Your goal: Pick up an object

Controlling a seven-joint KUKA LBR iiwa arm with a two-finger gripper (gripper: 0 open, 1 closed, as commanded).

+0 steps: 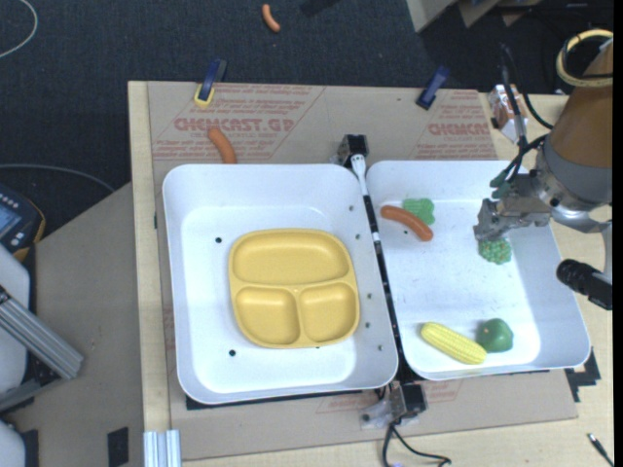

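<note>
In the right bin (555, 305) my gripper (498, 230) hangs at the far right, directly over a small green broccoli piece (496, 251) that shows just below it. The view does not tell whether that piece is gripped or lying on the bin floor. An orange-red sausage (407, 222) lies at the bin's upper left, touching a green leafy piece (420, 208). A yellow corn cob (453, 342) and a green pepper (495, 335) lie side by side near the front edge.
The left bin (195, 261) holds a yellow divided plate (292, 287). A loose sausage (223, 145) lies on the cardboard behind the left bin. Blue clamps (208, 83) (432, 88) hold the board's back edge. Cables run by the arm (584, 134).
</note>
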